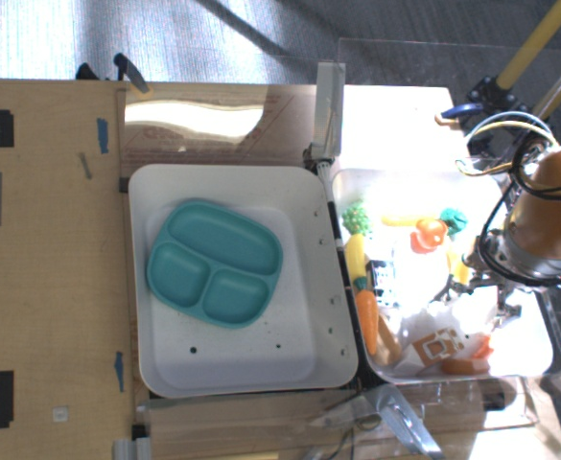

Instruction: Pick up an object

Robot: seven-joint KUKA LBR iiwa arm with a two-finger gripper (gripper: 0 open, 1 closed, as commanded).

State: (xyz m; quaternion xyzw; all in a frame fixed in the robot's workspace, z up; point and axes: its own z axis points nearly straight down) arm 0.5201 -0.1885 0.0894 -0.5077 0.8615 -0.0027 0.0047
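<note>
In the right bin (pixel 539 353) lie several toy foods: a green broccoli piece (pixel 356 218), a yellow banana (pixel 356 257), an orange carrot (pixel 367 322), a red-orange piece (pixel 428 235) with a teal piece (pixel 455 220) beside it, and a thin yellow stick (pixel 400 221). A clear packet with an orange and white label (pixel 438 345) rests at the bin's near edge. My gripper (pixel 477 302) hangs over the right part of this bin, just above the packet, open, with nothing between its fingers.
The left bin (pixel 165 372) holds a teal divided plate (pixel 215 263). A cardboard sheet (pixel 45 257) covers the bench to the left. Cables and a yellow rod (pixel 539 36) stand behind the arm at the upper right.
</note>
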